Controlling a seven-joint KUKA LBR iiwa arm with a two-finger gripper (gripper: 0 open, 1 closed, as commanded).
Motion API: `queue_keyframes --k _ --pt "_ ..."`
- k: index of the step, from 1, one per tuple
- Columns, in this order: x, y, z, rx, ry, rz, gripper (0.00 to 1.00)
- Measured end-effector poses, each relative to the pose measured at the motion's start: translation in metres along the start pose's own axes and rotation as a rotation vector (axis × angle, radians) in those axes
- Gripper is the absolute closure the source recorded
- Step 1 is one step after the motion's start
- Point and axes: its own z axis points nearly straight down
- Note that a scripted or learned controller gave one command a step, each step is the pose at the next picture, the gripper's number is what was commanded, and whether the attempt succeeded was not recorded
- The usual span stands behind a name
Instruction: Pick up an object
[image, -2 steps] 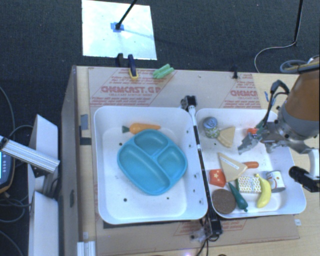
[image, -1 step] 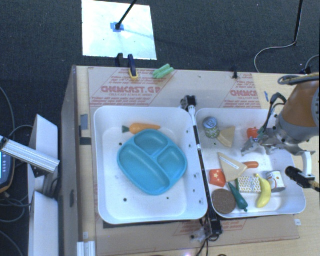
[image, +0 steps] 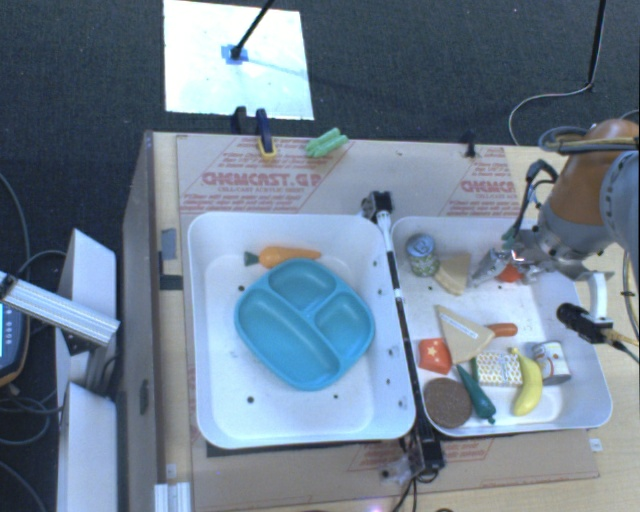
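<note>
We see the metal two-finger end effector (image: 497, 264) low in the right white plastic bin (image: 598, 400), just beside the pale cheese wedge (image: 454, 272); we cannot tell its grip state.

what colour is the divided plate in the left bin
Light blue. The divided plate shows best in the camera view.

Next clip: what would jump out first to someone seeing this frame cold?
The big blue divided plate fills the middle of the left bin, with a carrot just above it. The right bin is crowded with small items, a yellow banana among them. The gripper reaches in from the right, low over that bin's upper part.
</note>
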Motion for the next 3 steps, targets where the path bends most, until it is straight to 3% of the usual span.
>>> queue_keyframes --k 1,2,3 --pt "-0.007 0.026 -0.001 -0.002 -0.001 -0.002 0.0" --pt "-0.007 0.028 -0.012 -0.005 -0.003 -0.004 1.0" --pt "0.052 0.038 -0.048 -0.002 0.001 -0.002 1.0"
